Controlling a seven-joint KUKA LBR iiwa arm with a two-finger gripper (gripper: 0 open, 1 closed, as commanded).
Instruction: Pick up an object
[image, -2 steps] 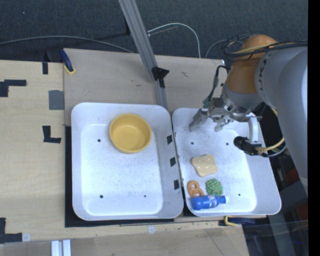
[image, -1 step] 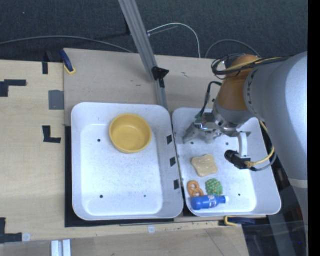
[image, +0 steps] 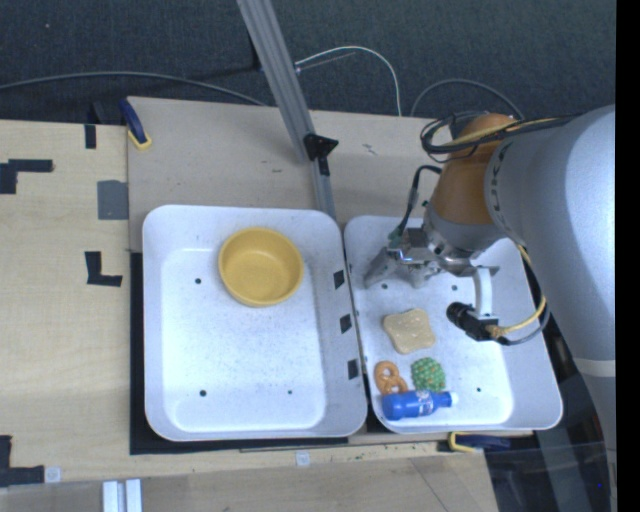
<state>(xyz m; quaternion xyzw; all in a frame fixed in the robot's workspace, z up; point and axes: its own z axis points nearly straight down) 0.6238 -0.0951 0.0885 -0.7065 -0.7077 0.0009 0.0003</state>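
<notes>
My gripper (image: 396, 274) hangs over the upper left part of the right bin (image: 530, 390), its two grey fingers spread open with nothing between them. Just below it lies a tan, bread-like slice (image: 408, 330). Nearer the front edge of that bin are an orange pretzel (image: 390, 377), a green knobbly piece (image: 428, 373) and a blue bottle (image: 417, 404) lying on its side. A yellow bowl (image: 261, 265) stands in the upper part of the left bin (image: 170, 380).
The grey arm with its orange band (image: 470, 185) covers the right bin's upper right. A slanted metal pole (image: 290, 90) crosses the bench behind the bins. Cables (image: 350, 55) loop at the back. A black connector with a yellow cable (image: 480, 322) hangs by the wrist.
</notes>
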